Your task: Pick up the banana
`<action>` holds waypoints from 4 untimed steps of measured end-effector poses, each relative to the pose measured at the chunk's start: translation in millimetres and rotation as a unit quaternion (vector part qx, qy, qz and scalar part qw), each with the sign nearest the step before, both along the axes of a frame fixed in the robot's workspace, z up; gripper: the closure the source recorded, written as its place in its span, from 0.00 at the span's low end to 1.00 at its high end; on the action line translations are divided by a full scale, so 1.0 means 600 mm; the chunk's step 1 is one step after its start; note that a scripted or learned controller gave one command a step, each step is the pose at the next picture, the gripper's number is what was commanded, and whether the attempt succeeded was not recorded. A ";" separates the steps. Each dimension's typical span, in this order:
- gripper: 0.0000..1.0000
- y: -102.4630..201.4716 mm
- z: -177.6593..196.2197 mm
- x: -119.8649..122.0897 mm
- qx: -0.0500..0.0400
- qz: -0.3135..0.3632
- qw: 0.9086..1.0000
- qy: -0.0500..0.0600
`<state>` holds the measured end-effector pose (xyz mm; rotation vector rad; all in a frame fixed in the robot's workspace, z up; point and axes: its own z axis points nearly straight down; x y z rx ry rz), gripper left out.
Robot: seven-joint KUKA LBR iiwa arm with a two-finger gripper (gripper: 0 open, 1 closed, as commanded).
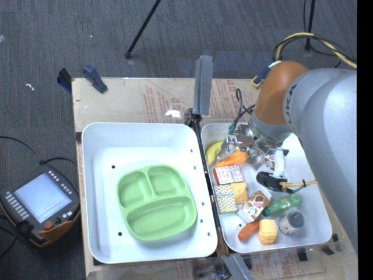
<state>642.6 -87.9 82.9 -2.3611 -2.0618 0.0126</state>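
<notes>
We see the banana [213, 151] lying against the left wall of the right bin [315, 156], at about ten o'clock in that bin, just left of an orange carrot [232, 158]. The jaws [238, 137] hover just at two o'clock from the banana; we cannot tell whether they are spread or pressed together. A green divided plate [156, 202] lies in the left bin [93, 156] on the surface [145, 98].

Dark grey carpet [70, 34], tripod leg [145, 22], cardboard-topped bench [140, 101]
</notes>
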 end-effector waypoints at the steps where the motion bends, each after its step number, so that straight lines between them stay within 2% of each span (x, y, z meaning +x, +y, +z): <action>1: 0.00 0.011 -0.001 -0.003 -0.001 -0.112 0.994 0.003; 2: 1.00 0.013 0.008 -0.002 -0.001 -0.109 0.994 0.004; 3: 1.00 0.206 0.170 0.003 0.000 -0.068 0.998 -0.003; 4: 1.00 0.116 0.167 -0.121 -0.002 -0.113 0.994 0.000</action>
